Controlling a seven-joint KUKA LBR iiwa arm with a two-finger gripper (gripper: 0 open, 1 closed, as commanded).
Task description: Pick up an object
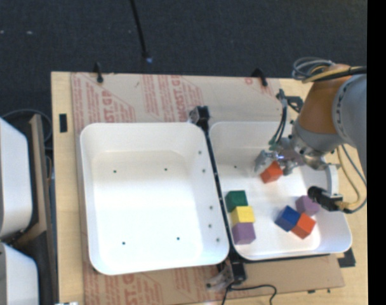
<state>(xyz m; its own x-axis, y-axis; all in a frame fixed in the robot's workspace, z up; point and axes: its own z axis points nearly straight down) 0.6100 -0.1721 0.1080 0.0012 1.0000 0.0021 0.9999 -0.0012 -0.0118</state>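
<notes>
- Your arm [329,110], grey with its orange band, reaches in over the far right corner of the right bin [244,135].
- The gripper [273,166] sits low over the far half of that bin, toward its middle.
- An orange-red block [270,173] shows between the fingers, which look closed on it, though the view here is small and a bit blurred, so treat that grip as likely rather than certain.
- Whether the block is lifted clear of the bin floor or touching it, you cannot tell from this angle.
- Near the bin's left wall you have a short row of blocks touching one another: a green cube [236,199], a yellow cube [244,215], then a purple cube [244,232] nearest the front edge.
- Toward the front right corner lie a blue cube [286,218] and a red cube [303,225], touching, with a second purple block [307,204] just behind them.
- The left bin [91,170] sits beside the right one, their walls meeting along the middle of the bench [148,97].
</notes>
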